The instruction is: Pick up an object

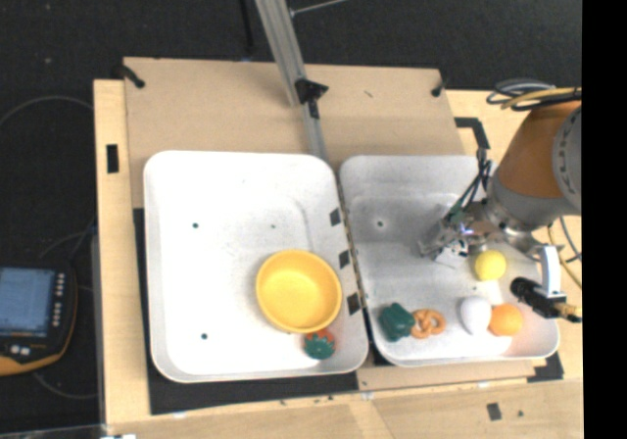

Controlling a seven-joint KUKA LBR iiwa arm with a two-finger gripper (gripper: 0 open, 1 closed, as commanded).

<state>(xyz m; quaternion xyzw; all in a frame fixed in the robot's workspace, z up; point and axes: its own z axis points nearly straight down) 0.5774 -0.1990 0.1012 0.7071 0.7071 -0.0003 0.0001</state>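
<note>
A: Which object is nearest the gripper [443, 239]?

B: The yellow ball [489, 265]. It lies in the right bin [392, 187], toward its right side, just beside the gripper and a little below and right of it in the view. The two are apart, as far as I can see.

A: How would it handle?

B: I judge it light and smooth, probably a toy fruit. Being round, it may roll or squirt out if the fingers close off-centre. The grip should go straight across its widest part, from above.

A: Are the fingers open or closed?

B: I cannot tell. The gripper is a small dark and grey tangle against the bin floor, too blurred to read. Nothing shows between the fingers.

A: What else is close by?

B: Along the near wall of the same bin there is a white egg-like piece [474, 315] touching an orange ball [506, 319], then a pretzel-shaped thing [427, 322] and a dark green lump [396, 320] to the left. The white and orange pieces sit near the yellow ball, so a slanted approach could nudge them.

A: And the other bin?

B: The left bin [196, 192] holds a yellow bowl [298, 289], with a small red and green piece [318, 343] just below it, well away from the gripper.
</note>
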